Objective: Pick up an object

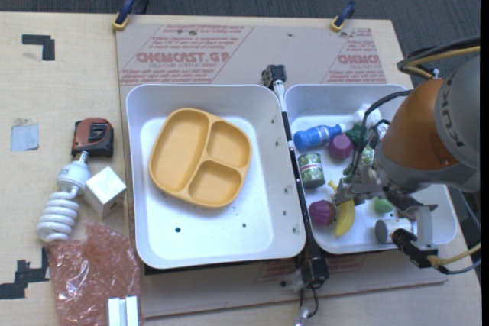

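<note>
Dark carpet lay behind the pale surface (61,88), where a bulb (63,198) and tape measure (93,137) sat left. Next came the left bin (145,233) with a yellow plate (201,156). In the right bin (443,229), the claw (353,191) hung just above a banana (345,216); its opening I could not tell. Crowding toys risked a glancing, empty grab.

Right bin (321,98) as I see it — a jumble of small toys. Blue bottle (315,136) lies on its side near the far left. Just nearer me, a small green-labelled can (311,169) stands upright. Purple plum (341,146) sits beside the bottle; a second purple fruit (322,212) lies touching a yellow banana (345,217) — banana angled lengthwise.
</note>
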